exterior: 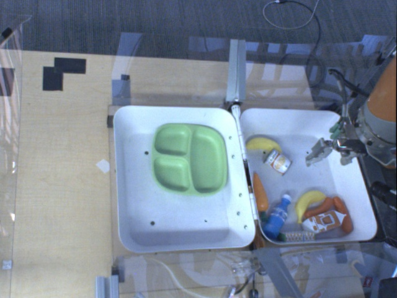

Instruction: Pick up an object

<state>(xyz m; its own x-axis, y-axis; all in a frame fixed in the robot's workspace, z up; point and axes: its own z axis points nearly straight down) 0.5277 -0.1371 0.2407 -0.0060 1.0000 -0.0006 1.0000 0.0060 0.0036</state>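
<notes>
My gripper (330, 156) hangs over the right bin (353, 185), near its right side, fingers spread open with nothing between them. To its left lie a yellow banana (263, 144) and a small white-and-orange can (280, 161). Below the gripper, in the bin's front part, a second banana (309, 202) rests beside an orange-red toy (339, 210) and a white-and-orange packet (322, 223). A blue bottle (277, 216) and an orange carrot (261, 194) lie along the bin's left wall.
The left bin (142, 228) holds a green divided plate (189, 158). A metal post (235, 73) stands behind the gap between the bins. Black cables run behind the right bin near the arm (381, 113).
</notes>
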